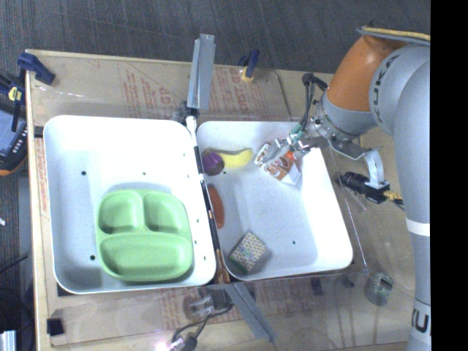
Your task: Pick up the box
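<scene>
The box (248, 251) is small, with a green and multicoloured pattern. It lies near the front left corner of the right bin (322, 218). My gripper (280, 158) is low over the far part of that same bin, just right of a yellow banana (235, 158). It is well apart from the box, up and to the right of it. A small red and white patch shows under the gripper's tip, and I cannot make out what it is.
A purple round thing (213, 163) sits next to the banana by the bin's left wall. A reddish-brown oblong (217, 205) lies along that wall, just above the box. The left bin (73, 159) holds a green divided tray (145, 234).
</scene>
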